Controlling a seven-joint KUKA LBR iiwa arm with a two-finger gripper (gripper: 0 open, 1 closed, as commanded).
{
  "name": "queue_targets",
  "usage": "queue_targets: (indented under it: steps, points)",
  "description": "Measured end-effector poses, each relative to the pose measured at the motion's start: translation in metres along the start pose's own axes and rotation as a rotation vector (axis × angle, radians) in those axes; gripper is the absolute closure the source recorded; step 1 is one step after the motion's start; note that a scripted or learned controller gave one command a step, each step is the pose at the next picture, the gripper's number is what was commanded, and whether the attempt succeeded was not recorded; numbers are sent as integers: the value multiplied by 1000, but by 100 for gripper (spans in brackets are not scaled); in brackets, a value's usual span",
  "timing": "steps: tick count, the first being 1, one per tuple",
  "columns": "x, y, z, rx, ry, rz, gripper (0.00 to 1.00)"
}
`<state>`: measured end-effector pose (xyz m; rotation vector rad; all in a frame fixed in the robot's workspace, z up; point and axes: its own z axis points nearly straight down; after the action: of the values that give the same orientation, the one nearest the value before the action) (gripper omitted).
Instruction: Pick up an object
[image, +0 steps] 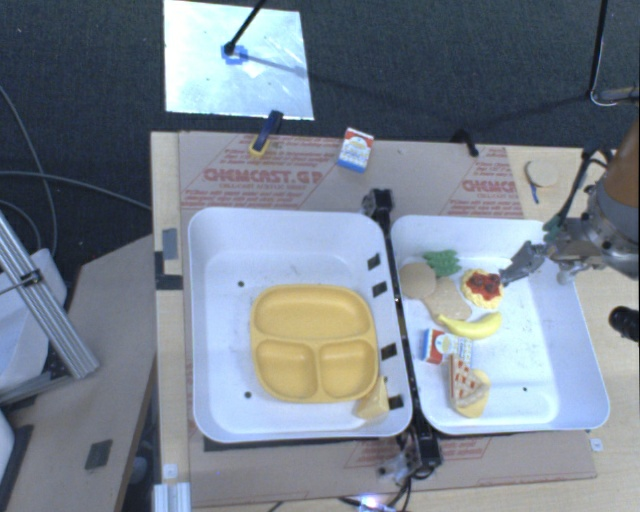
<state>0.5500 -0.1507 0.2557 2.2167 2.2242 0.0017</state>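
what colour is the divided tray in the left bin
Yellow: the three-compartment plastic tray shows best in the camera view.

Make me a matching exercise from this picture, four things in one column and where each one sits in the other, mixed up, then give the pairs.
Things:
1. yellow tray
2. banana
3. small carton
4. gripper

Places:
A. on the cardboard beyond the bins
B. over the right bin, near its far right side
C. in the left bin
D. in the right bin, among the toy food

Pairs: 1-C, 2-D, 3-A, 4-B
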Motion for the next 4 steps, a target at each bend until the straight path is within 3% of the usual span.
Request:
queue_targets:
  steps: [1, 2, 3, 4]
  points:
    - [62, 51, 119, 5, 3, -8, 0]
    - [61, 20, 173, 6, 1, 3, 0]
    - [60, 82, 170, -5, -1, -3, 0]
    - [50, 21, 172, 6, 1, 4, 0]
